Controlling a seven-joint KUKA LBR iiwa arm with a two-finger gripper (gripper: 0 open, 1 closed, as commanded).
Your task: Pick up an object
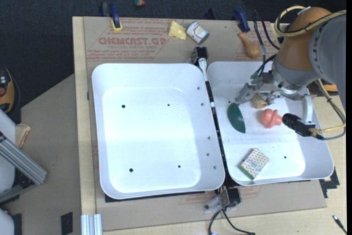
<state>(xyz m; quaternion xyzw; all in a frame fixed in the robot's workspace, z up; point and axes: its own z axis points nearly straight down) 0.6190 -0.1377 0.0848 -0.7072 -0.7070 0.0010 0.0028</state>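
Down low in the right bin (316, 165) beside a small tan object (259, 101), jaws (254, 92) too hidden to tell apart from together, nothing visibly lifted yet; green piece (237, 117), pink lump (269, 118) and patterned packet (254, 163) lying close by

overhead slanted view, 2 bins (99, 91)

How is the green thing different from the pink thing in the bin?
The green object is dark, flat-looking and leaf-shaped, ending in a point; the pink object is lighter, rounder and lumpier. The green object lies nearer the divider between the bins; the pink object lies further right, closer to the arm. Both lie in the right bin.
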